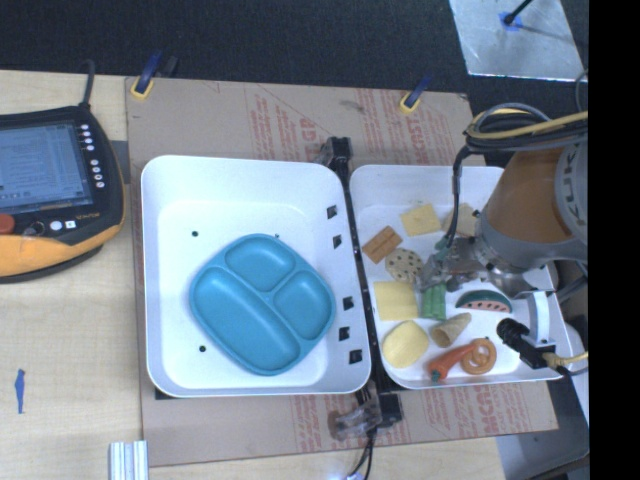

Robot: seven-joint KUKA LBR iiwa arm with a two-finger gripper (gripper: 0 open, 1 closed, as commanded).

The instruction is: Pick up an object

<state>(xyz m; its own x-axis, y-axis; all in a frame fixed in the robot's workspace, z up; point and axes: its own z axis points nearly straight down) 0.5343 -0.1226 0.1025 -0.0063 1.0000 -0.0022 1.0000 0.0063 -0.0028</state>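
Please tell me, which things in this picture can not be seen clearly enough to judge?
- Gripper, camera view: too small and dark against the toys to judge.
- Green piece: its upper end is hidden by the gripper; contact unclear.
- Watermelon slice: its top edge is covered by the arm's wrist.
- Tablet: cut off by the left edge, screen text unreadable.

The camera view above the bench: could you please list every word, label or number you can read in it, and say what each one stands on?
Nothing here can be read for certain.
Brown cardboard sheet under the two bins: faint red printed lettering in repeated rows, too washed out to read.
Teach pendant at the left edge: lit screen with lines of text, too small and blurred to read.
Arm beside the orange band: part of a dark marking, cut off and unreadable.
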